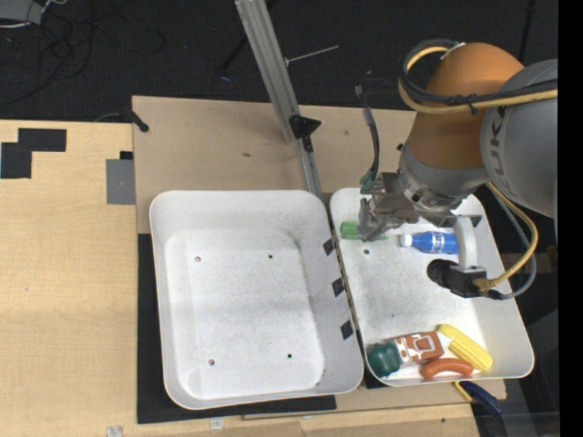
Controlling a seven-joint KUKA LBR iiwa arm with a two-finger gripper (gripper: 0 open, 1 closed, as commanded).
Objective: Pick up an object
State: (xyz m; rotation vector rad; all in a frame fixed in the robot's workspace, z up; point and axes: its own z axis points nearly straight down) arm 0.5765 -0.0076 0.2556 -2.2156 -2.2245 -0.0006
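End effector [369,228] sits low in the right bin [401,308], beside a green object [349,230]; grip state cannot be told.

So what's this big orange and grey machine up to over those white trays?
It is a robot arm trying to pick something up. Its gripper is lowered into the right bin, at the far left corner beside a small green object. Whether it has hold of anything cannot be told from here. A blue and white bottle lies just to its right, and a few more items, including a yellow corn cob, sit in the near corner.
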